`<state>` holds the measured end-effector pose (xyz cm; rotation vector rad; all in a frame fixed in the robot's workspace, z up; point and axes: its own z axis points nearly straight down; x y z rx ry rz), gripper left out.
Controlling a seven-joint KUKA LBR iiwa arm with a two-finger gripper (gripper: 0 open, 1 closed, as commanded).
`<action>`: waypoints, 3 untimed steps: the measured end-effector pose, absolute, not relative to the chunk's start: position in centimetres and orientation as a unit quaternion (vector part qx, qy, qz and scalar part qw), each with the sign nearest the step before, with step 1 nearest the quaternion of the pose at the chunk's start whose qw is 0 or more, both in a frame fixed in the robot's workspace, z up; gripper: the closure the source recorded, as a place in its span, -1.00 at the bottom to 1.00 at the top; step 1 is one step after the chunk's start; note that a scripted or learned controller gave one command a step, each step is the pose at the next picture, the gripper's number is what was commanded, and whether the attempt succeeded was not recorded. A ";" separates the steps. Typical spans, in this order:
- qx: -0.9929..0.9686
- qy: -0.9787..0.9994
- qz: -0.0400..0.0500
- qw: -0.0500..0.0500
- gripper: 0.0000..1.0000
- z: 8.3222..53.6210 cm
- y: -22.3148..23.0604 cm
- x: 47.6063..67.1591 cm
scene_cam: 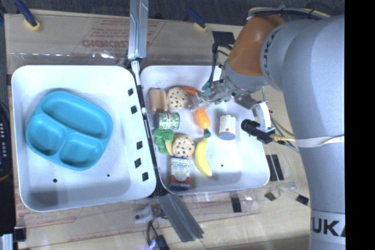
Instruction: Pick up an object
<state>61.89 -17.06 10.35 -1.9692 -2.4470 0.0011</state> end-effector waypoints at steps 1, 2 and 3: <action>-0.649 -0.761 -0.002 -0.003 1.00 19.2 -15.6 65.9; -0.630 -0.776 -0.002 -0.001 1.00 23.4 -7.7 65.8; -0.629 -0.778 0.000 0.000 1.00 24.3 -7.7 65.8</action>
